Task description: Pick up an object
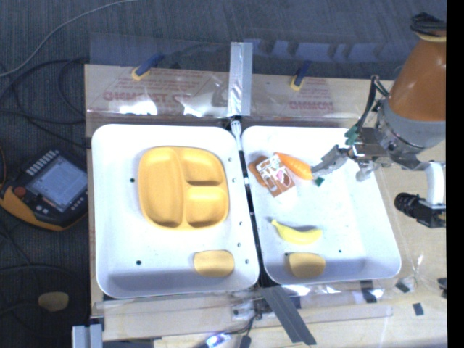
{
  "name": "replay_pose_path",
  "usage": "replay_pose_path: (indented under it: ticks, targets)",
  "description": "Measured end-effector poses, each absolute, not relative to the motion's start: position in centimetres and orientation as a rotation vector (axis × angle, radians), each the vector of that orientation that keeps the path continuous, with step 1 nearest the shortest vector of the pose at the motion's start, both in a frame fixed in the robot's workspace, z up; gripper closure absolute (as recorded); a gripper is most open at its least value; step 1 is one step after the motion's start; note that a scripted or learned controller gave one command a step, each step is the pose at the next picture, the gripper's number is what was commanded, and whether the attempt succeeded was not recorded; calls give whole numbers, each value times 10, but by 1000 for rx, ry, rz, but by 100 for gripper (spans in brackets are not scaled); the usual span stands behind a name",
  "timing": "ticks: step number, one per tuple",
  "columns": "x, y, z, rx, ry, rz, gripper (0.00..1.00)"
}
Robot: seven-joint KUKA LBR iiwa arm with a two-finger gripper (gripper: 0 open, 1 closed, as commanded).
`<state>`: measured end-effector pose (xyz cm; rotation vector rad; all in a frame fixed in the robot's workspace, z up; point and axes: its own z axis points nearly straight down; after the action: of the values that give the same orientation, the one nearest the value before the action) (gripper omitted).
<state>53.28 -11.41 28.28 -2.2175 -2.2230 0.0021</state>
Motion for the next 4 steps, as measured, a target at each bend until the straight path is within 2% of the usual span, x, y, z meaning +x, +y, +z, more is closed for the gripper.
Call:
replay_pose_path:
  ticks: [2,3,4]
  targets:
    - [602,-154,99,-2270,-2174,4,0]
    - [657,-158,88,-2188,-2264,-5,0]
    - [655,-158,96,-2179,-2260,7,100]
